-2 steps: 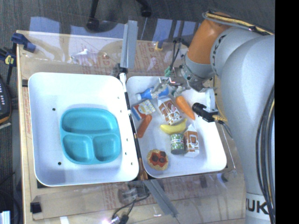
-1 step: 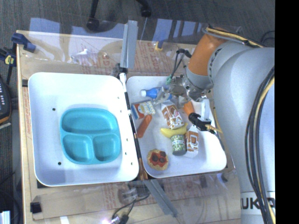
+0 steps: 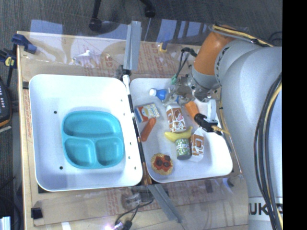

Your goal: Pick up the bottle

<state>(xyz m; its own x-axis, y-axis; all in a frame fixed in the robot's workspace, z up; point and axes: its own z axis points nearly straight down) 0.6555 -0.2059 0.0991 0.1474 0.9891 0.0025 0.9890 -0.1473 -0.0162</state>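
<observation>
The bottle (image 3: pixel 158 94), small and pale blue with a white cap, lies on its side at the far left corner of the right bin (image 3: pixel 221 163). My gripper (image 3: pixel 175 91) hangs low over the far end of that bin, just right of the bottle and close to it. The grey wrist and orange band (image 3: pixel 209 54) rise behind it. Whether the gripper touches the bottle is unclear.
The right bin also holds a small carton (image 3: pixel 147 111), a sausage (image 3: pixel 147 129), a brown carton (image 3: pixel 176 119), a carrot (image 3: pixel 191 108), a banana (image 3: pixel 178 135), a green can (image 3: pixel 183 148), another carton (image 3: pixel 197 145) and a tart (image 3: pixel 162 163). A blue divided tray (image 3: pixel 92 138) lies in the left bin (image 3: pixel 43 92).
</observation>
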